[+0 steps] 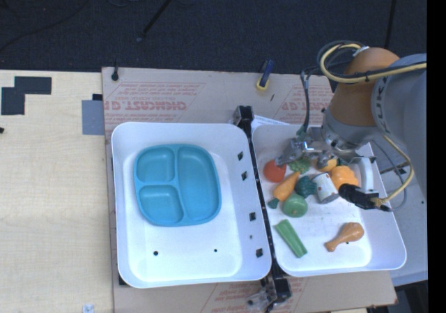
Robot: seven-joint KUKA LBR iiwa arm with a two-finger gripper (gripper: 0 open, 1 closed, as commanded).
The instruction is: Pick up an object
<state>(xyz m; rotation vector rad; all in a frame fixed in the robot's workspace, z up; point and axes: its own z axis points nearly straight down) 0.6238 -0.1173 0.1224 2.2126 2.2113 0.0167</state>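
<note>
— Two white bins sat side by side on the desk (56, 186), and the claw (301, 150) hung low over the right bin (380, 249), at the far edge of a heap of toy food.

— Was the claw spread or pinched?

— I could not tell; the wrist and cables hid that, and nothing plainly sat in it.

— What lay nearest?

— A small green leafy piece (300, 164) was right beneath the tip, touching distance by my guess. A red tomato (274, 171) lay just beside the claw, away from the arm, and a carrot (286, 187) ran slantwise from the claw toward the near rim, its long axis diagonal.

— And beyond those?

— A green pepper (295, 205), a green pod (289, 238) and a drumstick (344, 235) lay farther toward the near rim. The left bin (132, 249) held a blue divided plate (176, 185), well apart.
</note>
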